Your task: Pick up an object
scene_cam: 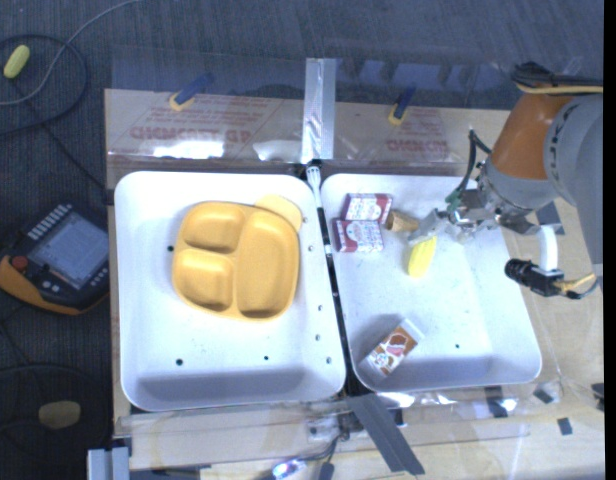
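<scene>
Arm: we see the grey arm (578,158) with its orange band reaching in from the right, over the upper part of the right bin (488,298).

Gripper: our gripper (458,218) hangs low near the bin's upper right area; we cannot tell its state, because the tip is small and cluttered from above.

Nearest candidate: a yellow object (421,257) lies on the bin floor just left of and below the gripper, apart from it as far as we can see.

Other candidates: two small red-and-white cartons (362,221) sit stacked one above the other against the bin's left wall; a small tan piece (402,222) lies between them and the gripper; a flat packet (391,348) rests near the bin's lower edge, well apart from the rest.

Left bin: we see a yellow sectioned tray (238,258) inside the left bin (148,348), far from the arm.

Progress: we judge nothing is lifted yet; every object looks to be resting on a bin floor.

Risk, misalignment: if we close beside the yellow object instead of around it, we nudge it away and come up bare.

Risk, slip: its rounded shape may squirt out under pressure.

Risk, crowding: a descent nearer the tan piece could catch two things, or jam against the bin wall.
</scene>
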### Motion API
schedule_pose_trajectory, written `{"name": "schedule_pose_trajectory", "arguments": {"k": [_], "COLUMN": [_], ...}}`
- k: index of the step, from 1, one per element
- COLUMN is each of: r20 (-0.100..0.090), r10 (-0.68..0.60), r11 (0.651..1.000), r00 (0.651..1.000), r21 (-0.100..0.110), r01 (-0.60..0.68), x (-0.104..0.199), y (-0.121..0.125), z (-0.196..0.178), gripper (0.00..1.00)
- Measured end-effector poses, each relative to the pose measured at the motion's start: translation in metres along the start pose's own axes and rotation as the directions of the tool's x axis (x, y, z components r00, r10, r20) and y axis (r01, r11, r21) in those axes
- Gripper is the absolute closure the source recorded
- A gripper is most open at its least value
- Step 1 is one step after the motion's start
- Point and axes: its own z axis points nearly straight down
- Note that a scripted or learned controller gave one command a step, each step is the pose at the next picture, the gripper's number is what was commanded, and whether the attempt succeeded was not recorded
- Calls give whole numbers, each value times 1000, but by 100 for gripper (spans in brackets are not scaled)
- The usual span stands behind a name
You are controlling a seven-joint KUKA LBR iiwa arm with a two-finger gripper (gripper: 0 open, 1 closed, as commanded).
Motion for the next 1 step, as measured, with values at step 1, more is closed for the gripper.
{"name": "schedule_pose_trajectory", "arguments": {"k": [1], "r20": [-2], "r10": [-2], "r11": [1000], "r00": [1000], "r21": [1], "r01": [2], "x": [2], "y": [0], "z": [-8], "gripper": [100]}}
